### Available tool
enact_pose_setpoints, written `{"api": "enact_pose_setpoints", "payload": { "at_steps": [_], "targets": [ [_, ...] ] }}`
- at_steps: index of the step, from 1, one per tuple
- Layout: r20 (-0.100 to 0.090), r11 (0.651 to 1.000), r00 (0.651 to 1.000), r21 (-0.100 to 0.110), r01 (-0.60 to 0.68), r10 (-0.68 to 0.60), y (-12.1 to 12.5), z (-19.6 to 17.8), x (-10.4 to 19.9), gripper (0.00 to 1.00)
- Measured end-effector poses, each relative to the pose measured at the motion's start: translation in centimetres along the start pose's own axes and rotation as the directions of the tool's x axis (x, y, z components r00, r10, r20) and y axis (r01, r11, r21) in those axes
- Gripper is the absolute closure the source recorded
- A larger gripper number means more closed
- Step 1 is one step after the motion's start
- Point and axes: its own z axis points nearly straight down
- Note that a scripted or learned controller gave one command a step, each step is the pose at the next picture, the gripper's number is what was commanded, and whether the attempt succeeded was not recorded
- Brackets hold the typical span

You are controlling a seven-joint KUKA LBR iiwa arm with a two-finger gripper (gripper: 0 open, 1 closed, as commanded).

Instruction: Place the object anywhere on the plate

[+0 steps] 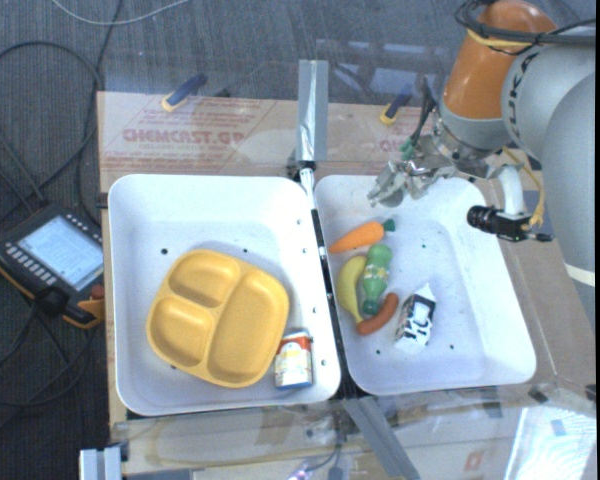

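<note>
We have the gripper (pixel 392 185) raised above the far edge of the right bin (pixel 500 353), and we cannot tell how it is set; nothing shows in its grasp. Just below and a little to the left of it lies the carrot (pixel 358 237), the nearest of the loose things. Further below sit the green bottle (pixel 377 270), the banana (pixel 351 285) touching it on the side away from the arm, and the red sausage (pixel 378 315) at the bottle's foot. The small black-and-white carton (pixel 415 321) lies apart from them, lower down. Well off to the left, in the left bin (pixel 140 208), waits the yellow plate (pixel 218 314), with a small jar (pixel 294 360) just beside its near corner.

We judge the pick is not yet made. The carrot looks the best choice: it lies clear of the crowded cluster. We should come straight down over its thick middle, close across its short width, lift well above the wall between the bins, and release over a broad compartment, away from the jar
</note>
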Motion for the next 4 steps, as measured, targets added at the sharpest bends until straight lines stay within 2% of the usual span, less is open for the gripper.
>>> {"api": "enact_pose_setpoints", "payload": {
  "at_steps": [1, 2, 3, 4],
  "targets": [
    [-0.004, 0.993, 0.993, 0.000, 0.118, -0.118, -3.0, -0.1, 7.1, 1.00],
    [-0.005, 1.000, 1.000, 0.002, 0.021, -0.021, -7.3, 0.0, 14.5, 1.00],
    [-0.004, 0.973, 0.973, 0.001, 0.230, -0.230, -11.2, -6.2, 20.6, 1.00],
    [-0.004, 0.940, 0.940, 0.001, 0.341, -0.341, -12.4, -4.5, 21.2, 1.00]
  ]
}}
